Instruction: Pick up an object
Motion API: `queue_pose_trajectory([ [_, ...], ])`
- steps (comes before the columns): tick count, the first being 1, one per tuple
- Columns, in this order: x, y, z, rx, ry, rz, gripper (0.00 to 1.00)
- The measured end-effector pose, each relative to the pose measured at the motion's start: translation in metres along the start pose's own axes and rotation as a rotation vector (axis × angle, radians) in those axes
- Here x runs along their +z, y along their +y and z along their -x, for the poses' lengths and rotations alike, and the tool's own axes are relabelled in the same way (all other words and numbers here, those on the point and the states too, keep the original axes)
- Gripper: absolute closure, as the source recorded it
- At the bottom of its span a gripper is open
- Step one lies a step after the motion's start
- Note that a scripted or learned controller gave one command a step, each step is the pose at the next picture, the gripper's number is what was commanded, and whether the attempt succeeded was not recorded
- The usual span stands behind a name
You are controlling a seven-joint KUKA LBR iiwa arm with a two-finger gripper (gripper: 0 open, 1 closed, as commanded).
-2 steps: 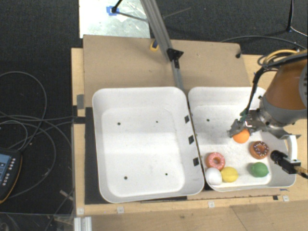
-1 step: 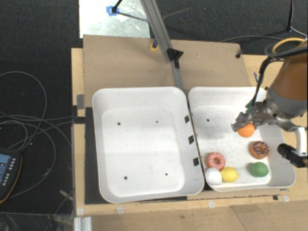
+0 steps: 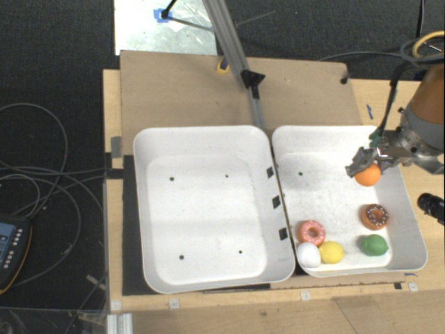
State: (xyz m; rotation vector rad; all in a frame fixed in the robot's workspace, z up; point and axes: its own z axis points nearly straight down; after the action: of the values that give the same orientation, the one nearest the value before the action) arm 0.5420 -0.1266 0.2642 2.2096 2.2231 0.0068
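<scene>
The arm came in from the right, grey with its orange band at the frame edge, and its gripper [image 3: 364,164] sat over the upper right part of the right bin [image 3: 327,145]. An orange ball [image 3: 368,176] was right at the fingertips, touching or just under them; from this slant it was not clear whether it sat between the fingers or merely beside them, and I could not tell if the gripper was clenched or released. The ball was round, so no long axis and no pointing direction to give. Lower in the same bin, a chocolate donut [image 3: 375,216] lay flat near the right wall, hole facing up. Below it sat a green ball [image 3: 374,245] close to the bottom right corner. Along the bottom edge, a pink donut [image 3: 311,232] lay flat near the bin's left wall, with a white ball [image 3: 309,255] just below it and a yellow ball [image 3: 332,252] touching or just beside the white one. The left bin [image 3: 149,207] stood side by side with the right one, their inner rims meeting. A grey pole [image 3: 229,37] slanted down from the top toward the seam between the bins. No readable writing, brands or labels on any object; too small to tell.
</scene>
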Motion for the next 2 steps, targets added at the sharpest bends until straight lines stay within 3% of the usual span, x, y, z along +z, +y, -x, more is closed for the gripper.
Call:
queue_pose_trajectory([
  [2, 0.02, -0.006, -0.1, -0.004, 0.004, -0.007, 1.0],
])
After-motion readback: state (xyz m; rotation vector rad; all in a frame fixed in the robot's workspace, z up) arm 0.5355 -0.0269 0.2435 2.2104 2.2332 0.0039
